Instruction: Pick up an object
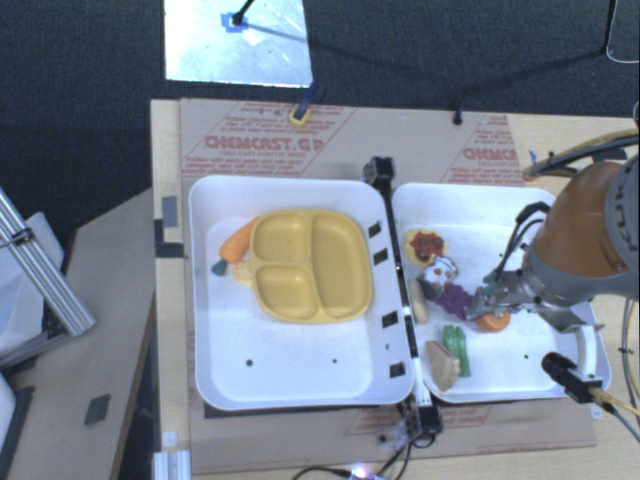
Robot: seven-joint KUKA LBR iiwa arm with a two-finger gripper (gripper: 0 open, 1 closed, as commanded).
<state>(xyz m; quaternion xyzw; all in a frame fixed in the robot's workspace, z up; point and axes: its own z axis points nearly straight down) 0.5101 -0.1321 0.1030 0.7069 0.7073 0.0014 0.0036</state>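
Observation:
My gripper (493, 303) is low in the right bin (480, 203), near its middle. It comes off the grey arm with the orange band (590, 230), which enters from the right. An orange toy (492, 319) lies directly beneath the gripper's tip and is partly covered by it. I cannot tell whether they touch. Just left of the gripper sits a purple grape bunch (453, 299). Further left lie a red and yellow round piece (425, 243) and a small white and blue item (440, 268).
A green toy (456, 343) and a tan bread piece (441, 364) lie at the right bin's front left. The left bin (300, 378) holds a yellow divided plate (305, 266) with a carrot (236, 240) at its left. Black clips line the divider between the bins.

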